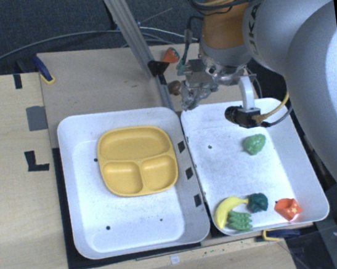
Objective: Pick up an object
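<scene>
Several small toys lie in the right bin (222,160). A light green lump (254,144) rests toward its far right. Along its near edge sit a yellow banana (226,206), a bright green leafy piece (240,220), a dark teal piece (257,201) and an orange-red piece (287,208). My gripper (193,96) hangs over the far left corner of the right bin, well away from all the toys. Nothing shows under it.
In the left bin (83,192) lies a yellow three-compartment plate (138,160). A slanted metal post (133,36) rises behind the bins' shared wall. A black fitting with a yellow cable (243,116) hangs from the arm over the right bin's far side.
</scene>
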Controlling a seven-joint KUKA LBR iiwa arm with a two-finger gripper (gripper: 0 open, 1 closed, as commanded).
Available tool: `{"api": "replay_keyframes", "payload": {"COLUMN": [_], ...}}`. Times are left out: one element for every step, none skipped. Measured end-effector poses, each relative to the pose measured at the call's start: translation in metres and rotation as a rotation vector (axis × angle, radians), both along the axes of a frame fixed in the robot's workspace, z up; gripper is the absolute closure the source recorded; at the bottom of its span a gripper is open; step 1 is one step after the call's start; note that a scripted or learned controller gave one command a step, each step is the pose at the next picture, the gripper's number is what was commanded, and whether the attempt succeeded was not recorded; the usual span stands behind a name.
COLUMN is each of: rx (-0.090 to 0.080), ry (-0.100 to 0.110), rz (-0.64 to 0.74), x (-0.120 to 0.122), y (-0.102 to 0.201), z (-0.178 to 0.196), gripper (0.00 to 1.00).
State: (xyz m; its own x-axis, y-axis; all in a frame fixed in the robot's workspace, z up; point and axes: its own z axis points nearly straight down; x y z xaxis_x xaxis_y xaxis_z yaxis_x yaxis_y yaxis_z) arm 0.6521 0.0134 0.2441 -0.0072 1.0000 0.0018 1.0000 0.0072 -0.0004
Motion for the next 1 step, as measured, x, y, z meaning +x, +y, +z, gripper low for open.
{"api": "replay_keyframes", "payload": {"rx": [-0.001], "ry": [0.001], "rz": [-0.001], "x": [0.0058], "y": [0.0505], "z": [-0.0154], "gripper": [1.0]}}
